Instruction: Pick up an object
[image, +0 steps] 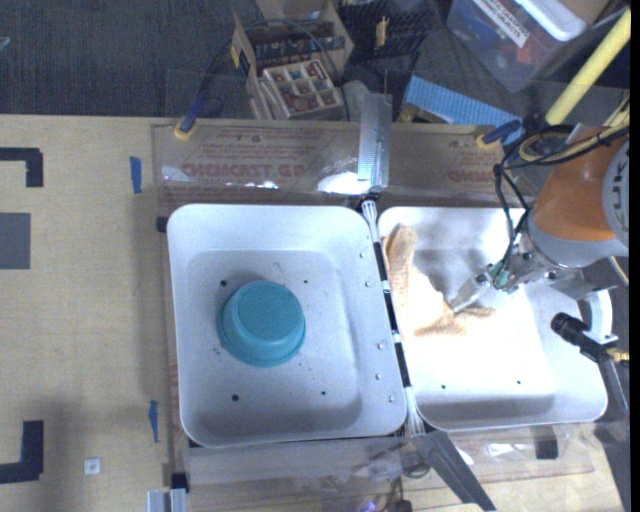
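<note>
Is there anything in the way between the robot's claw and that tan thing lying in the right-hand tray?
Nothing visible. The gripper is already down in the right bin, its tip right at the tan object, which lies by the bin's left wall. The blue bowl sits apart in the left bin.

Scene bright, light from overhead. Right bin (520, 385) floor strongly overexposed, surface detail washed out. Left bin (200, 250) evenly lit, soft grey shading along inner walls. Blue bowl (262, 321) casts faint shadow on its lower side. Glare on clear plastic sheet (260, 165) behind bins. Arm (580, 205) and pincer (468, 296) slightly blurred. Overall picture soft, low resolution. Background top dim, cluttered.
</note>
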